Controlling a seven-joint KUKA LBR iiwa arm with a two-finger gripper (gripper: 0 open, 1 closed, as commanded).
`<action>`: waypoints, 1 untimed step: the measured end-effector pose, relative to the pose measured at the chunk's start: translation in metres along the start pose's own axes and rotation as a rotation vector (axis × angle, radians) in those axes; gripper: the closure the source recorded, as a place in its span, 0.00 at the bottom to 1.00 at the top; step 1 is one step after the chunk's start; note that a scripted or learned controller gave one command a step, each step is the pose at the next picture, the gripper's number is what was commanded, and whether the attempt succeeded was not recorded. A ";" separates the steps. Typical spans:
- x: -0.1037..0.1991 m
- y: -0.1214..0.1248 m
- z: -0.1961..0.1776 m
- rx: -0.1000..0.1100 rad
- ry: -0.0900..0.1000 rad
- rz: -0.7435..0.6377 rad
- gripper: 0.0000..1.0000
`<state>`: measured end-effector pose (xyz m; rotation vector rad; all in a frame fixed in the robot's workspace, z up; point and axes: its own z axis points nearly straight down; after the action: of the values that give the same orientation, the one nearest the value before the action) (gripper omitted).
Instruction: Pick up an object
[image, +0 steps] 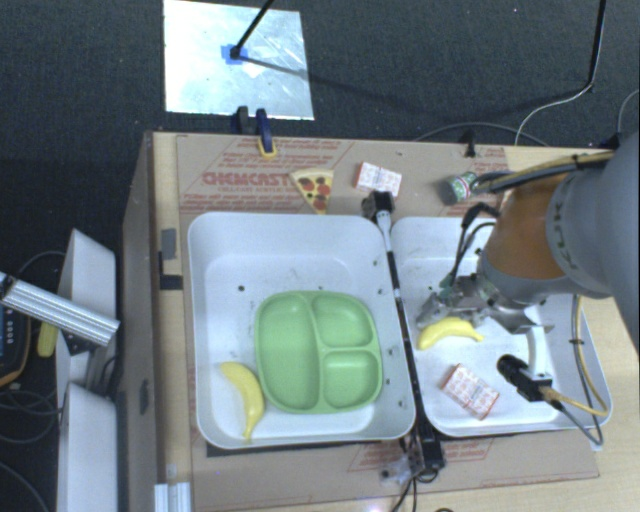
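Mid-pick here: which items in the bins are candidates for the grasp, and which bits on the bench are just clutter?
Candidates in the bins:
gripper, just above the right-bin banana
patterned packet, right bin
green divided plate, left bin
left-bin banana

Lying about behind the bins:
pizza-slice toy
small card
blue-and-yellow clamp

The arm (570, 235) is cut off by the right edge, part of the right bin (430, 240) floor is hidden beneath it, and the print on the small packet (470, 390) is too small to be read.
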<state>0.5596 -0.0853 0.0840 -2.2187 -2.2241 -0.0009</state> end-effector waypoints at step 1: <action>-0.024 -0.020 0.000 0.000 -0.001 0.002 0.00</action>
<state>0.5401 -0.1095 0.0842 -2.2215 -2.2225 0.0001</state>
